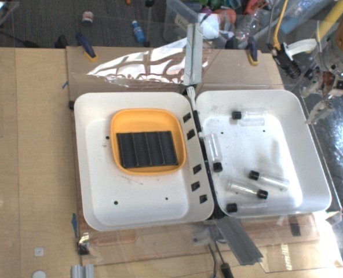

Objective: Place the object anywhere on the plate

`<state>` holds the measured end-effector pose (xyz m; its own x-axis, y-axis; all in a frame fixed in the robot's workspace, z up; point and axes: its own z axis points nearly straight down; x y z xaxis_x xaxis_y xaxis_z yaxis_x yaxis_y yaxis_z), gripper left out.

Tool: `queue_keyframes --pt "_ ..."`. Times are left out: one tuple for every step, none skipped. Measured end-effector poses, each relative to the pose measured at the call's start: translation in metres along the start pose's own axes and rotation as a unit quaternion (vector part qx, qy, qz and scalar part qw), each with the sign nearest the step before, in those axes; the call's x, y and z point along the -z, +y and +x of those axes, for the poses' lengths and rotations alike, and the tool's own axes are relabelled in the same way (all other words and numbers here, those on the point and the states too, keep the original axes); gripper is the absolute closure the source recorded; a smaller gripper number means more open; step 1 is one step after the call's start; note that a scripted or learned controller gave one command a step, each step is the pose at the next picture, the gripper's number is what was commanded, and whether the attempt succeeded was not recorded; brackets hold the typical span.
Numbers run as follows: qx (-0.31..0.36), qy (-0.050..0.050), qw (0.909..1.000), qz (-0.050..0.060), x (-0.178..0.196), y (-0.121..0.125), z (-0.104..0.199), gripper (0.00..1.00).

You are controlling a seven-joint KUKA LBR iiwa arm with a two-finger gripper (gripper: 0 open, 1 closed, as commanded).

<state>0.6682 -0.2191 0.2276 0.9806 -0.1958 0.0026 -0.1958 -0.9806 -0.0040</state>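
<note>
An orange plate [148, 120] lies in the left bin [96, 207], and a black ribbed insert [146, 149] covers most of its floor. Several clear vials with black caps lie loose in the right bin [310, 172]: one near the back [250, 116], one along the left wall [212, 148], and a cluster at the front [258, 184]. My gripper [325, 94] hangs at the far right, above and outside the right bin's back right corner, well away from the vials and the plate. I see nothing held in it.
A metal divider post [193, 51] stands at the back between the bins, with crumpled foil [142, 68] to its left. A clear tub of toys [229, 2] and cables sit behind the right bin. Black clips line the seam between the bins [196, 169].
</note>
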Motion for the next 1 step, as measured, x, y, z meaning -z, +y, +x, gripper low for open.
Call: queue_keyframes --pt "0.000 -0.001 1.0000 0.000 -0.0024 0.0000 -0.0002 0.00"
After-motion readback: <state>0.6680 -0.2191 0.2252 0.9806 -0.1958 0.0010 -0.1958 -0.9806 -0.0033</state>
